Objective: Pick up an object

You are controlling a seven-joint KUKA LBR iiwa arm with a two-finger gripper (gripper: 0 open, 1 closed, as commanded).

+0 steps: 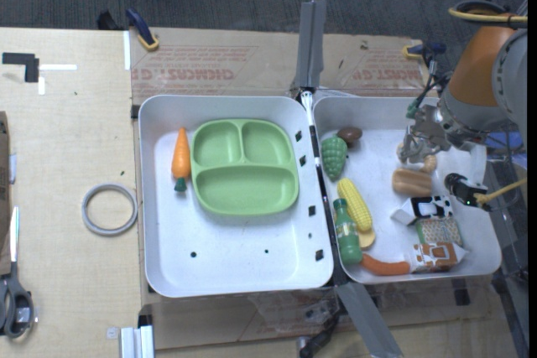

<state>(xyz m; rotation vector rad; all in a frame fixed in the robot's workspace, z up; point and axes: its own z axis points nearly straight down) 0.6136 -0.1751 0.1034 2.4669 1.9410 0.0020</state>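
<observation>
— Scissors (pixel 15 298) lie lowest and farthest left, on the table (pixel 67 121). What sits past them?

— Just right of them, a roll of tape (pixel 109 209), flat on the wood. Then comes the left bin (pixel 226 264), holding a toy carrot (pixel 180 157) that stands along the left side of a green divided plate (pixel 245 166), close beside it or touching.

— And the right bin (pixel 382 123)?

— Crowded. Along its left wall a dark green knobbly vegetable (pixel 334 157), with a small brown piece (pixel 349 135) just above it. Below those lie a green bottle (pixel 346 232) and a corn cob (pixel 355 205), side by side, and a red-orange sausage-like piece (pixel 386 267) near the front edge. Further right, a tan bread roll (pixel 413 182), a black-and-white box (pixel 435 207) and a patterned carton (pixel 438 247) beneath it.

— Where is the arm?

— It reaches in from the right, its orange band (pixel 482 67) above the wrist. The gripper (pixel 417 151) is over the far right part of the right bin, right above the bread roll. Whether it touches the roll I cannot tell, nor whether it is apart or together; I see no object between its tips.
</observation>
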